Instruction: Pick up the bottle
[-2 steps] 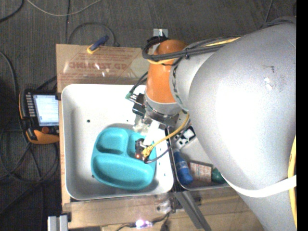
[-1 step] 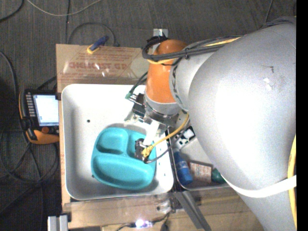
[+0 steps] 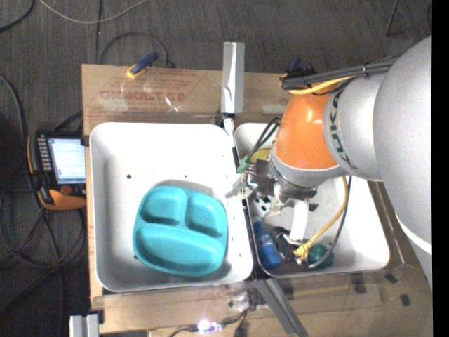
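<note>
A blue bottle (image 3: 265, 244) lies in the right bin (image 3: 365, 251), close to its left wall and near the front. My gripper (image 3: 284, 213) hangs below the orange wrist band, just above and slightly right of the bottle. The arm's bulk hides most of this bin. Nothing is visibly held.
A teal divided plate (image 3: 182, 230) lies in the left bin (image 3: 112, 160). A dark green object (image 3: 320, 255) and a yellow cable (image 3: 330, 223) sit near the right bin's front. A spotted black-and-white item (image 3: 262, 202) lies by the bins' shared wall. A handheld pendant (image 3: 59, 167) rests left of the bench.
</note>
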`<state>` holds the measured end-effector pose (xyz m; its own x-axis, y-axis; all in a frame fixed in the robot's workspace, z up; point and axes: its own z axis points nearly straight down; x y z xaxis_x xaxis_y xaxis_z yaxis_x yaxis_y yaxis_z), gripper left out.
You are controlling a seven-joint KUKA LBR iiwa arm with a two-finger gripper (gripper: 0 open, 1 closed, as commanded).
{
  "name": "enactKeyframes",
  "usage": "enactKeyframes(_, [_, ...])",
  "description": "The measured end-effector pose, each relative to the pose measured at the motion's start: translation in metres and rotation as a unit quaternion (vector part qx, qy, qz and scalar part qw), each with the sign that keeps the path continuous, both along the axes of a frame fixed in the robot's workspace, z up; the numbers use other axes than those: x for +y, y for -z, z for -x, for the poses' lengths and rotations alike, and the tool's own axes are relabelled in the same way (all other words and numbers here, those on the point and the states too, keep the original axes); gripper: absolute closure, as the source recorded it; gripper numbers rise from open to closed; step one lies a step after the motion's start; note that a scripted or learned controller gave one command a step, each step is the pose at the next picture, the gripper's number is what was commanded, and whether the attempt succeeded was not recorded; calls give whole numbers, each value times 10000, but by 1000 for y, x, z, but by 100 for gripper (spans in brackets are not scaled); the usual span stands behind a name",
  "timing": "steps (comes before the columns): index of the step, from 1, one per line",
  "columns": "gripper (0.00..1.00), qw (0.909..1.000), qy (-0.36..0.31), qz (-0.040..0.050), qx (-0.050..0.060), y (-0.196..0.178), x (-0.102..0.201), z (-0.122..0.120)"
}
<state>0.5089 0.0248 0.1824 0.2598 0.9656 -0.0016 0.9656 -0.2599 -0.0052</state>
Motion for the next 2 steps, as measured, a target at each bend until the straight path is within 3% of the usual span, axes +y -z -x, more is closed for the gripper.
enactKeyframes(1, [0, 9980, 636, 1, 1, 0, -6, 26])
enactKeyframes(2, [0, 9687, 2484, 23, 11, 1, 47, 27])
